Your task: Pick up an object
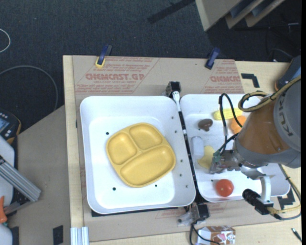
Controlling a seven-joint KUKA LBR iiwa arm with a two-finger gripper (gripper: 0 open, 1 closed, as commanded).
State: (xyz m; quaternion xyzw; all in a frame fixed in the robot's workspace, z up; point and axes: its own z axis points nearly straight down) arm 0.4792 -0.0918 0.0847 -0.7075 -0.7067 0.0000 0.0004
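claw (216, 162) is lowered in the right bin (205, 194), over a pale yellow piece (207, 157) near the middle; whether it is apart or together cannot be told. piece is judged light and soft, best pinched across its narrow width.

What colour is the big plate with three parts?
Yellow: the plate in the left bin, camera view.

My bench (143, 72), topped with printed brown cardboard, stands on dark carpet (48, 33). Two clamps, one yellow (102, 56) and one blue (212, 58), grip its far edge, and pale furniture (239, 12) sits far right.
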